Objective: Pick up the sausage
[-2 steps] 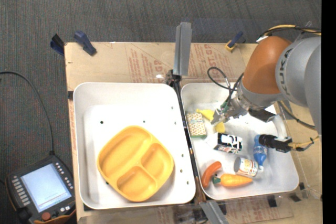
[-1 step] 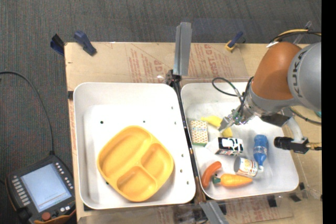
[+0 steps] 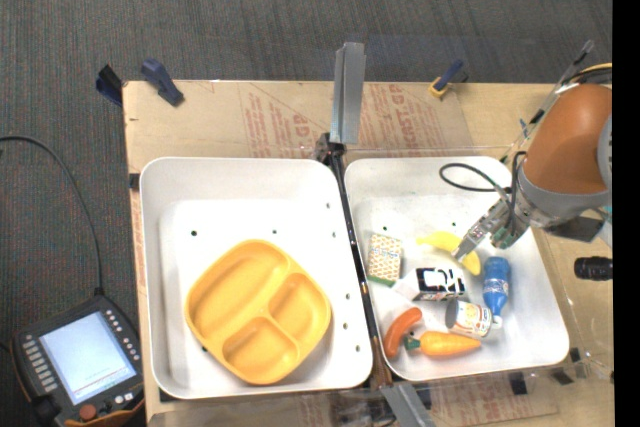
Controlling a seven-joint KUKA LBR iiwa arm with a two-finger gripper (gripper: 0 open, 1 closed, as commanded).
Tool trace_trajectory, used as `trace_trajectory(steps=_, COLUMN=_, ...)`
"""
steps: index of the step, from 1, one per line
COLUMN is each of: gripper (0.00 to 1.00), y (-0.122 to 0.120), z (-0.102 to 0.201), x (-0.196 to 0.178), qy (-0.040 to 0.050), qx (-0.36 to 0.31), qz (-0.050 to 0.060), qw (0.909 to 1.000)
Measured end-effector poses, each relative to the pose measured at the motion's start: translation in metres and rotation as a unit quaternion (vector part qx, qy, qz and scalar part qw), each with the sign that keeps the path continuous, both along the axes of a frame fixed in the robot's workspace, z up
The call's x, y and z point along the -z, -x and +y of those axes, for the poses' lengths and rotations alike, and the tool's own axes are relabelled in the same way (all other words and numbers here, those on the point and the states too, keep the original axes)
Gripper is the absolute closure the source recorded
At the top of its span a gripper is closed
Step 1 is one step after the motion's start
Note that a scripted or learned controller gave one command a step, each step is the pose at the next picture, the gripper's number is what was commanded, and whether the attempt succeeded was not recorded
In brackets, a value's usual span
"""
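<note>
The sausage (image 3: 402,329) is a short, curved, red-orange piece near the front left of the right bin (image 3: 520,177), lying against the green end of a carrot (image 3: 451,345). My gripper (image 3: 470,246) hangs over the middle of that bin, slanting down and left from the orange-banded wrist. Its tip is at the right end of a yellow banana (image 3: 441,241). The gripper is well behind and to the right of the sausage, with nothing of the sausage near it.
Around the gripper lie a blue bottle (image 3: 495,284), a small can (image 3: 470,317), a black-and-white box (image 3: 440,282) and a cracker packet (image 3: 384,258). A black cable loop (image 3: 470,177) lies at the bin's back. The left bin (image 3: 170,185) holds a yellow divided plate (image 3: 258,309).
</note>
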State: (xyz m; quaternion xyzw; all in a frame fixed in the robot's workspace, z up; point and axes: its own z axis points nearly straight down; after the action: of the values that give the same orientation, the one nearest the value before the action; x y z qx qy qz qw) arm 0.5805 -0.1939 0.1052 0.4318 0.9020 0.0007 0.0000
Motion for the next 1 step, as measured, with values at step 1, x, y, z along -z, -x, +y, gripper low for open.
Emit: trace_trajectory(steps=1, gripper=1.0, y=0.0253, z=-0.0024, x=-0.0712, qy=0.0, qx=0.198, qz=0.002, qw=0.9801)
